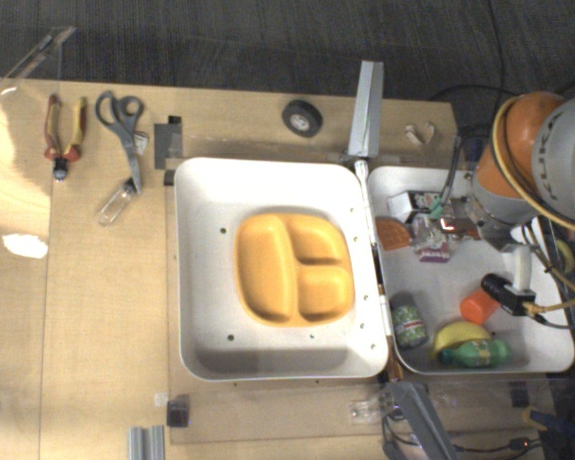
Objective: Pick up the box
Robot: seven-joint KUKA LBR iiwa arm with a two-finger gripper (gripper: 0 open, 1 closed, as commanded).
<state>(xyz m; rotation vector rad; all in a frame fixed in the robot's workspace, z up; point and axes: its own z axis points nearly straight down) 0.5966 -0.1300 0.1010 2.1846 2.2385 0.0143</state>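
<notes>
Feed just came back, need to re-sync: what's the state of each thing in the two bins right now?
yellow tray: lying flat in the left bin.
banana: lying in the right bin, against the green bottle.
green bottle: on its side.
green can: at the bin's left wall.
gripper: low over clutter.

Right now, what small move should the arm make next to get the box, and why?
Probably lower a little toward the box at the right bin's back left corner. The gripper hovers just beside it, and the fingers' state is hard to tell.

A small white box (400, 203) lies at the right bin's (556, 357) far-left corner.
</notes>
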